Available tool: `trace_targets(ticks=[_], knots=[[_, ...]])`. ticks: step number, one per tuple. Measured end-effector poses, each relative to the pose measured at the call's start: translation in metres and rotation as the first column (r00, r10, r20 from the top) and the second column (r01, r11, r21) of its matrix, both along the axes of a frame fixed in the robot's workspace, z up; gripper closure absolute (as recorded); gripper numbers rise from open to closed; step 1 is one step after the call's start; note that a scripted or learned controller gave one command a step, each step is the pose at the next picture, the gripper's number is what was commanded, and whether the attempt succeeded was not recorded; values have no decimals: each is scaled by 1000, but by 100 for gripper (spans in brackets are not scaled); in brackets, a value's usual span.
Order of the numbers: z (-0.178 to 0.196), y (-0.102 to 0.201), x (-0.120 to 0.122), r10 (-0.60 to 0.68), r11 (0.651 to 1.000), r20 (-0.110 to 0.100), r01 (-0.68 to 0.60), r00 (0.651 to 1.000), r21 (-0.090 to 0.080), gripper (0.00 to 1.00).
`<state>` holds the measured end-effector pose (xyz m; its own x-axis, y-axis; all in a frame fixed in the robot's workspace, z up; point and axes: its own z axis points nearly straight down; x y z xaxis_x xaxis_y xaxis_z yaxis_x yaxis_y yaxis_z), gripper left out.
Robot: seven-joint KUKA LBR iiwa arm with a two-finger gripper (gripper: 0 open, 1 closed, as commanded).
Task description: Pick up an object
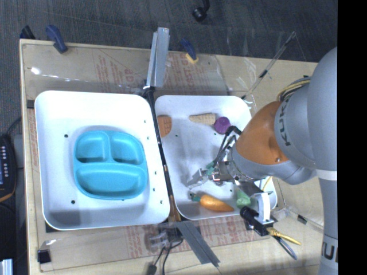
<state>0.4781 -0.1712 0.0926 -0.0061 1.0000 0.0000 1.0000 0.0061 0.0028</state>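
Over the right bin (172,105) you see the arm (298,136) reaching in from the right, its orange band bulging above the bin's right wall and the wrist tipped down and to the left. The end effector (202,177) sits low inside this bin, near its front half, pointing left toward the wall shared with the left bin (49,110). You cannot tell from this angle whether it is spread or closed; the metal parts blur together, and nothing can be seen held in it.

Taking the right bin as your reference: an orange carrot (213,203) lies along its front wall, just below the end effector and close to it, though you cannot tell if they touch. A small green piece (243,199) sits at the carrot's right end, partly under the wrist. Toward the back wall lie a tan cone-shaped item (202,118) and, just right of it, a purple object (222,124) near the arm's cabling. A brown rounded item (165,125) rests against the bin's left wall at the back.

The arm's bulk covers the bin's right side, hiding whatever lies there.

To the left of the right bin, the left bin holds a blue divided tray (110,165), lying flat in its middle. Both bins rest on the tabletop (86,65), with blue clamps (56,39) along its far edge.
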Motion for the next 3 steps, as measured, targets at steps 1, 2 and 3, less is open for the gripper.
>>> trace_targets(ticks=[1,2,3], knots=[[10,1,2,6,1000,4,-6,1000,0,100],[10,1,2,6,1000,4,-6,1000,0,0],[-1,42,0,5,1000,-3,-5,1000,1,0]])
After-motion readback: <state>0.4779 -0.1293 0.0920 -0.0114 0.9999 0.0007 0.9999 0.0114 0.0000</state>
